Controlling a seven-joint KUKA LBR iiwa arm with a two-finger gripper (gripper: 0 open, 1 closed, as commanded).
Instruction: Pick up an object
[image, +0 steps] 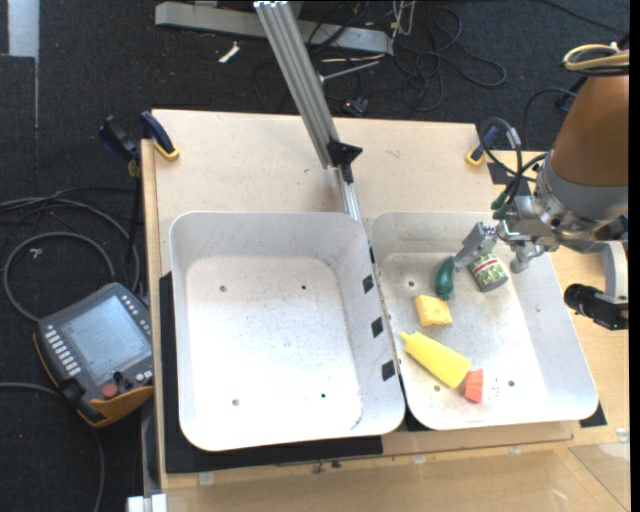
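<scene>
the gripper (492, 250) hangs over the right bin (560, 375), fingers spread apart with a small green-labelled can (489, 272) between them, though a firm grip can't be made out. just left lies a dark green piece (445, 277), then a yellow chunk (433, 311), a yellow bottle (437, 358) and a red bit (474, 386). the left bin (200, 250) sits beside.

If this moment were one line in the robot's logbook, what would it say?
grey two-finger gripper: above right white bin | small green-labelled can: beside fingers | yellow bottle: lying in bin | nothing visibly lifted
</scene>
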